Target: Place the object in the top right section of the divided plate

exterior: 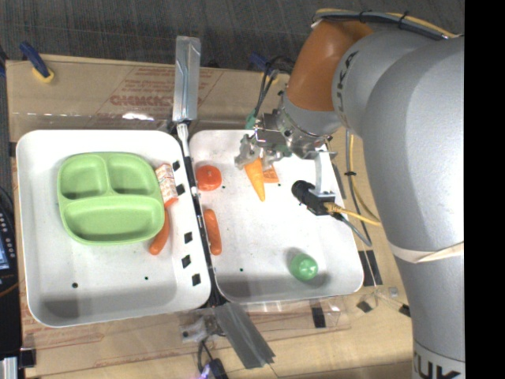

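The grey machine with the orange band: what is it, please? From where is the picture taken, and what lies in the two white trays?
It is a robot arm, reaching in from the right. At its end sits a gripper, the part that picks things up. One camera, fixed above the bench, looks down at a slant. The left bin holds a green divided plate, a small labelled packet at the plate's right edge and an orange sausage-like piece. The right bin holds a red-orange round piece, a second sausage-like piece, a green ball and an orange carrot. The gripper is right over the carrot's wide end; whether it grips the carrot, the picture does not show.
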Motion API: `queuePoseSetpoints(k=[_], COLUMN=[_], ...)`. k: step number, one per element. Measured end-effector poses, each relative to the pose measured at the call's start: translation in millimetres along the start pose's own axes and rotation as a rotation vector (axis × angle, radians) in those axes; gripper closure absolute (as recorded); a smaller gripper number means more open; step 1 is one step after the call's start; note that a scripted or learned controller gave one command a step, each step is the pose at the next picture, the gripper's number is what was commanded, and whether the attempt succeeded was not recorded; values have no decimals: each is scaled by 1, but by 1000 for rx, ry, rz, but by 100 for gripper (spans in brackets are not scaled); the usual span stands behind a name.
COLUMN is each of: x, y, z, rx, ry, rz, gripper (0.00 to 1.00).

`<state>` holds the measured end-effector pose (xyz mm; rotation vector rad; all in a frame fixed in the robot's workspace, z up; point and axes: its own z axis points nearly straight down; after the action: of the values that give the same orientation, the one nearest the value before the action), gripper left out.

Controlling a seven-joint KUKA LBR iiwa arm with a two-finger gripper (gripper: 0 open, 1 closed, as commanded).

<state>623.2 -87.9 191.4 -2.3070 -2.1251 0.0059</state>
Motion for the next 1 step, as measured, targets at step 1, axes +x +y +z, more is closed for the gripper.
queuePoseSetpoints(k=[1], x=[30], y=[-35], z=[-21], rx=[1], ry=[0], rz=[142], gripper=[100])
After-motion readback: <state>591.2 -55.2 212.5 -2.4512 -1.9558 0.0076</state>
